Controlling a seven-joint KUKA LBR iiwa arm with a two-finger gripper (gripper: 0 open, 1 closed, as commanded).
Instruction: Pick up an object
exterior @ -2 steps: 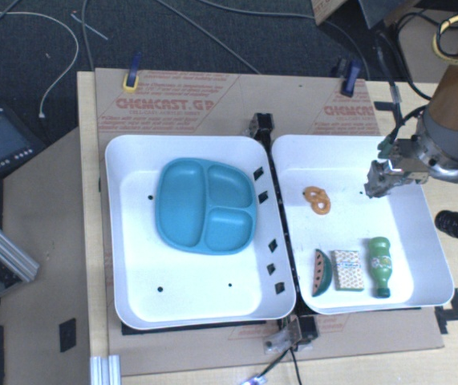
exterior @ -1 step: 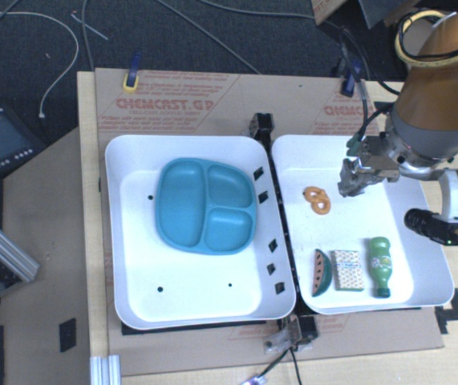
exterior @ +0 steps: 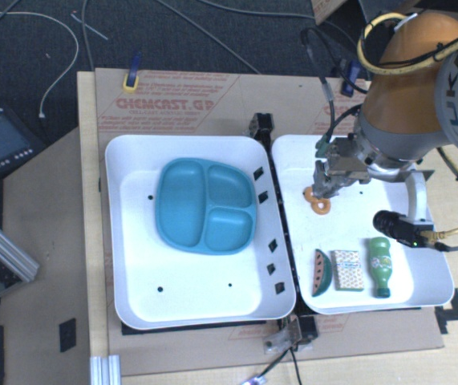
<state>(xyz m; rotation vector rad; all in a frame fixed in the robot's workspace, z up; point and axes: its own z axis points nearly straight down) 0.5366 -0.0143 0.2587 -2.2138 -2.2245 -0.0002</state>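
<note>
Reaching in from the right of the camera view, the grey arm (exterior: pixel 421 79) with its orange band bends over the right bin (exterior: pixel 429 291) and points its gripper (exterior: pixel 325 189) down toward the bin floor. The gripper hangs directly above a small orange ring (exterior: pixel 320 206) that lies in the upper left part of that bin, close to the divider between the two bins. Whether the gripper touches the ring cannot be told from this slant, and nothing can be seen clamped in it; whether it is spread or closed cannot be told either.

Along the near edge of the right bin three more things lie in a row, close together: a watermelon slice (exterior: pixel 319 273) on the left, a small patterned packet (exterior: pixel 348 270) in the middle, and a green bottle (exterior: pixel 379 266) on the right, lying on its side. They are well apart from the ring.

The left bin (exterior: pixel 132 295) holds a blue divided plate (exterior: pixel 205 205) with three compartments, lying flat near the bin's middle. Both bins rest on a cardboard sheet (exterior: pixel 172 103) with red print.
</note>
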